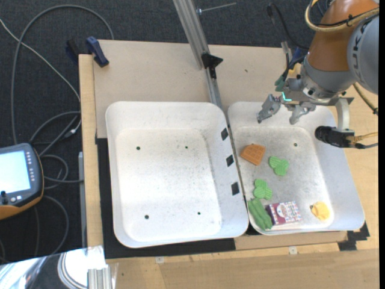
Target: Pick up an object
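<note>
grey gripper [283,113] with fingers spread apart, nothing between them, over the far edge of the right bin [337,161] | orange waffle piece [253,154] just below-left of it | green pieces [278,165] below | pink packet [284,213] and yellow piece [320,210] well below | left bin [120,161] far to its left

- grey arm [367,47] with a broad orange band [337,32]
- yellow cable looped over the band
- metal two-finger gripper [283,114]
</note>
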Action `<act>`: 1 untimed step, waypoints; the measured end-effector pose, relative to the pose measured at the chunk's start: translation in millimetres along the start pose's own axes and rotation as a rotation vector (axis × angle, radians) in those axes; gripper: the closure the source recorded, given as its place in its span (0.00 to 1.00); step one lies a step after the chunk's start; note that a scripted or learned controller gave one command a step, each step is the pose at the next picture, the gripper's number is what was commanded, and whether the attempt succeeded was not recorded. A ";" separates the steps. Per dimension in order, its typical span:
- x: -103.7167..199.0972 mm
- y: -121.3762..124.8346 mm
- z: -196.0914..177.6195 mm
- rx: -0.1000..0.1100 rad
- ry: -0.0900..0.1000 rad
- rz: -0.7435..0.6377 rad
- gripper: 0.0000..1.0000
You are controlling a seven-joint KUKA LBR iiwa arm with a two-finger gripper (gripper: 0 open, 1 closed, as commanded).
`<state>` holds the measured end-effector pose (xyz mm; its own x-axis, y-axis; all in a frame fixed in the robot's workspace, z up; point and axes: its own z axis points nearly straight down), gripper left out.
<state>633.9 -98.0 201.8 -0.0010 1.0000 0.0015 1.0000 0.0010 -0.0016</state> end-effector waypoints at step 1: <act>8.1 -6.2 58.0 0.007 0.000 0.001 0.00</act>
<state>627.6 -89.8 143.9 -0.0003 1.0000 0.0018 1.0000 0.0003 -0.0084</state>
